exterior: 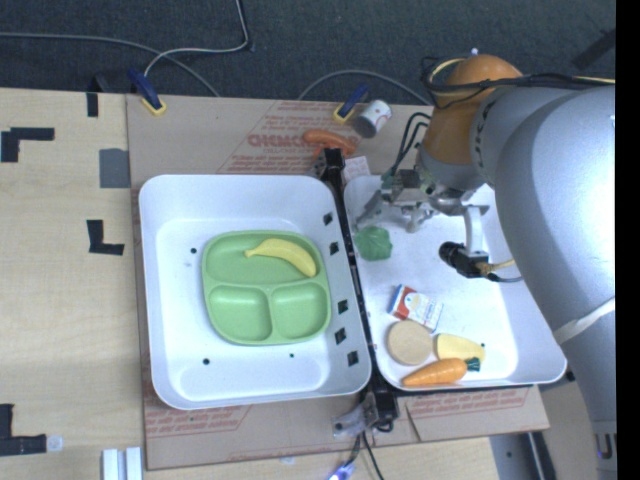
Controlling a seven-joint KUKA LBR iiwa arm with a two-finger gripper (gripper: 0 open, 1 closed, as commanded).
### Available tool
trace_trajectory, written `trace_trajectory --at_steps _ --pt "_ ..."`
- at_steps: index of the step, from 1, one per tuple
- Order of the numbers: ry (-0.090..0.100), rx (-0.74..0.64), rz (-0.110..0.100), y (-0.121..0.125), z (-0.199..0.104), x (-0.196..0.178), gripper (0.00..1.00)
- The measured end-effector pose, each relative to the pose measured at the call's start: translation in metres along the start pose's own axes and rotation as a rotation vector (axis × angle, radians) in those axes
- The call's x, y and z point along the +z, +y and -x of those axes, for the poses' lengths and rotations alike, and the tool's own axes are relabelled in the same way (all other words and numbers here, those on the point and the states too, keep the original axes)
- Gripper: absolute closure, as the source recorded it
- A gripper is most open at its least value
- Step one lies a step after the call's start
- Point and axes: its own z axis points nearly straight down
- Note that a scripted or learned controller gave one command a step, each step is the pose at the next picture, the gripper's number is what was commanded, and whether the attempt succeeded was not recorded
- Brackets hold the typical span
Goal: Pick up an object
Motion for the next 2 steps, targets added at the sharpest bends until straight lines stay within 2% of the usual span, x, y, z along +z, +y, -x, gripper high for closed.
trace_trajectory --at_steps 1,2 --pt "-0.001 0.001 0.000 -0.0353 -0.0001 -0.0007 0.00" --pt "-0.001 0.001 0.001 -0.0363 -0.0001 -0.0009 0.00"
